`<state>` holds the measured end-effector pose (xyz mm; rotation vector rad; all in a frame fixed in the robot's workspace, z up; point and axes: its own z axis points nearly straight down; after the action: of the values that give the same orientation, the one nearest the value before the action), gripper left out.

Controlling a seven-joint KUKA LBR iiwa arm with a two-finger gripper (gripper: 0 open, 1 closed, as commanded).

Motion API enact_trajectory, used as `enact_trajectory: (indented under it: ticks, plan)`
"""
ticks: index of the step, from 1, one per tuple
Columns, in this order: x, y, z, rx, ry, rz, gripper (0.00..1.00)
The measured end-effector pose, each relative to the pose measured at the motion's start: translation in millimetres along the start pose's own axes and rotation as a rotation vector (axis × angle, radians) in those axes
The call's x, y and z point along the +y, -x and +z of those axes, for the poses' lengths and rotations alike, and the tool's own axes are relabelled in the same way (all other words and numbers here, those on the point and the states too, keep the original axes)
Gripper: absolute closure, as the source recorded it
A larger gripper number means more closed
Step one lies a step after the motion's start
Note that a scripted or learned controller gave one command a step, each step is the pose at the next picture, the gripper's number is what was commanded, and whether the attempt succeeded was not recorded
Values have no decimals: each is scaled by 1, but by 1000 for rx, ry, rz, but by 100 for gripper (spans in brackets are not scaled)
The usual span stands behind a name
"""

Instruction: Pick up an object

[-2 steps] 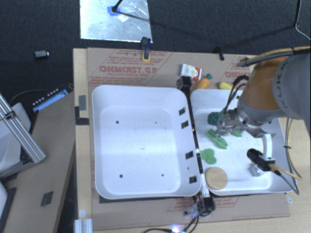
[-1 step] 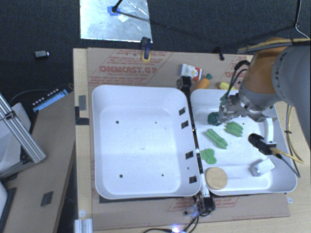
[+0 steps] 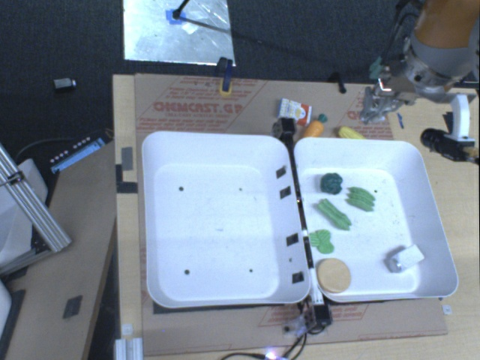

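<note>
Gripper (image 3: 375, 109) hangs beyond the right bin (image 3: 424, 172)'s far edge, finger state unclear — approach step — next, descend onto the dark green toy (image 3: 331, 183).

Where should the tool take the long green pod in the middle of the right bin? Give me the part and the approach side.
Grip the long green pod across its narrow middle, coming straight down from above. It lies flat on the right bin floor, slanting from upper left to lower right, so close across its short width. The floor beside its middle looks free; the smaller green piece sits apart.
</note>
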<state>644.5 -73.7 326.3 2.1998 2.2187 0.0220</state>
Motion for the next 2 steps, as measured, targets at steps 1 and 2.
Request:
enact_trajectory:
  ticks: [1,2]
  plan:
    - [-24,-103,-3,5,-20,-4,100]
    - [-28,-79,-130,2,-4,4,100]
